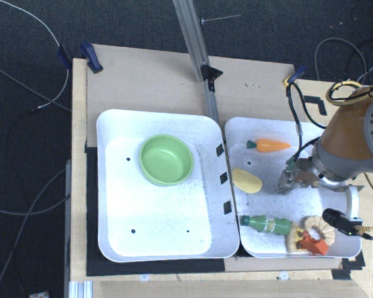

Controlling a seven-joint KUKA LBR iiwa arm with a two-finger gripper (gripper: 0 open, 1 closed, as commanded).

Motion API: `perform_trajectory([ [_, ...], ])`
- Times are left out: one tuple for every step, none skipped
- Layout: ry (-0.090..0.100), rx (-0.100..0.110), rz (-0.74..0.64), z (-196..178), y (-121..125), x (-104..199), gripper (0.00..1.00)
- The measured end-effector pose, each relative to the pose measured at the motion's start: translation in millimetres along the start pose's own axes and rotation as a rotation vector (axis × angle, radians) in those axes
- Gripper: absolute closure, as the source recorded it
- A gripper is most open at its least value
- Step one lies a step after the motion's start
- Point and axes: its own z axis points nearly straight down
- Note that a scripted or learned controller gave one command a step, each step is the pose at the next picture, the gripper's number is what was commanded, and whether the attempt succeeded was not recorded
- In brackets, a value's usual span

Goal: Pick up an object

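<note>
Four objects lie around the gripper (288, 181): carrot (270, 144) beyond, yellow piece (246, 180) beside it leftward, bottle (267, 224) nearer. Approach step; jaw width unreadable. Next: descend onto one.

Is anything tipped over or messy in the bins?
Yes, a little. The green bottle lies on its side in the right bin, near its front edge. The green bowl sits upright, and nothing looks spilled.

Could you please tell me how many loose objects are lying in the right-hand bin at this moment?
4: a carrot near the far rim, a yellow piece by the left wall, a green bottle and a tan-and-orange toy along the near rim. The arm may hide more.
</note>
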Motion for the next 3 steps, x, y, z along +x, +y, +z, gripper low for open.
perform_trajectory([
  [-0.009,-0.015,-0.002,-44.6,2.9,-0.2,1.00],
  [-0.009,-0.017,-0.002,-95.1,12.2,-3.3,1.00],
  [-0.009,-0.016,-0.003,-127.5,13.3,-2.8,1.00],
])
